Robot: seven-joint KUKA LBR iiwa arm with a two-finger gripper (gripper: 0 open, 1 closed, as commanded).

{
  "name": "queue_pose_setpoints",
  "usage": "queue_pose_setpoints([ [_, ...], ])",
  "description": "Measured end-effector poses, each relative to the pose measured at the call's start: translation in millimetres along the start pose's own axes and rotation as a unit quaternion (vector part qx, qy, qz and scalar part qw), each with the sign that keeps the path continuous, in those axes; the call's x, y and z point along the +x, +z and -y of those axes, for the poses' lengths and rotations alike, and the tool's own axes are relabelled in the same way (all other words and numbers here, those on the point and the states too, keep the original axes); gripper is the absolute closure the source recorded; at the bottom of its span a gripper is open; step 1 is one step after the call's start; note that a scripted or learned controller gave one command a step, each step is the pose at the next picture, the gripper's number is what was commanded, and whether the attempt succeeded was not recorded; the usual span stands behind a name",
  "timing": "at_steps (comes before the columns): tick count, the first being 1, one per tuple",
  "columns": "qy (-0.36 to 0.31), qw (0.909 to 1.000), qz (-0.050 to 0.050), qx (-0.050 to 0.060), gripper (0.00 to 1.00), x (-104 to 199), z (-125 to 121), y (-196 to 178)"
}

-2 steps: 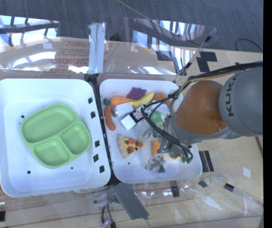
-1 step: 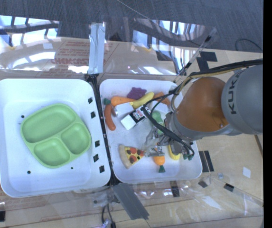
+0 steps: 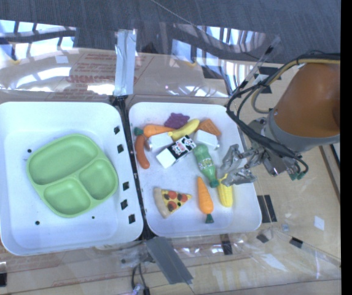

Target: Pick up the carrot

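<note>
Hovering gripper (image 3: 237, 166), carrot (image 3: 204, 196), unreadable bottle (image 3: 204, 163) label

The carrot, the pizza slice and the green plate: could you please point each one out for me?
carrot (image 3: 204, 198), camera view, middle of its orange body.
pizza slice (image 3: 171, 200), camera view, on its topping.
green plate (image 3: 71, 174), camera view, ridge between its compartments.

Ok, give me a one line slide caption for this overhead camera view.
End effector hovers at the right bin's edge beside the corn, near the carrot; green plate in the left bin.
</note>
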State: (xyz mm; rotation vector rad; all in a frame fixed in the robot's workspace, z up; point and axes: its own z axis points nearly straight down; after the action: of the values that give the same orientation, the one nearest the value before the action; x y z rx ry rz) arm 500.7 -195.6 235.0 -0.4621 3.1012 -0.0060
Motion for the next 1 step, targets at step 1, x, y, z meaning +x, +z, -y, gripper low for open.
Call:
queue_pose_setpoints([
  [1, 0.0, 1.0, -0.001, -0.001, 0.0, 0.3, -0.4, 1.3],
])
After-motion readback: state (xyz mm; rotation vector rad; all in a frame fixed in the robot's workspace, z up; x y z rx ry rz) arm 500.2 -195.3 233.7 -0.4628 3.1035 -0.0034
